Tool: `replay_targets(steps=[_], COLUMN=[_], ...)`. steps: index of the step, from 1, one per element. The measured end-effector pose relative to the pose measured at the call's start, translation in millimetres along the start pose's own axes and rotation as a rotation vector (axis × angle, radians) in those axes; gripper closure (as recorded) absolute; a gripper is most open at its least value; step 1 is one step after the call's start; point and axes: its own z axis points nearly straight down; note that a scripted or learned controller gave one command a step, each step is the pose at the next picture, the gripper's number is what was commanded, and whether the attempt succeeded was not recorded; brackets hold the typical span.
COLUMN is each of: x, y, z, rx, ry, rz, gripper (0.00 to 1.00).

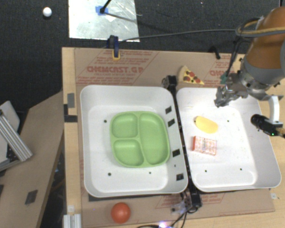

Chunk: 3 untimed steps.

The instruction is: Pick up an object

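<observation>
Scanning from the left of the frame, a green divided plate [139, 139] sits in the middle of the left bin [92, 175], and an orange ball [120, 212] lies on the tabletop [147, 63] just below that bin's lower edge. A pizza-slice toy [191, 76] rests on the tabletop beyond the top edge of the bins, near where they meet. In the right bin [247, 172] lie two candidates for picking: a yellow piece [206, 124] near the centre and a small red-and-white packet [204, 145] just below it, close together but apparently apart.

The end effector [223, 98] hangs over the upper part of the right bin, up and to the right of the yellow piece, with nothing between its tips; how wide it stands I cannot tell at this size. This looks like the approach step, before any grasp. The next move likely calls for shifting down-left in the frame to sit over the yellow piece, then descending.

Room is generous: both items lie well away from the bin walls, and the lower right floor of the bin is bare. The main risk is nudging the packet while closing on the yellow piece.
</observation>
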Motion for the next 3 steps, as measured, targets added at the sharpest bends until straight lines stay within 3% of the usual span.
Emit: replay_targets(steps=[3], x=[152], y=[46], z=[7], rx=[-0.001], ry=[0.002], rz=[-0.002], gripper=[1.0])
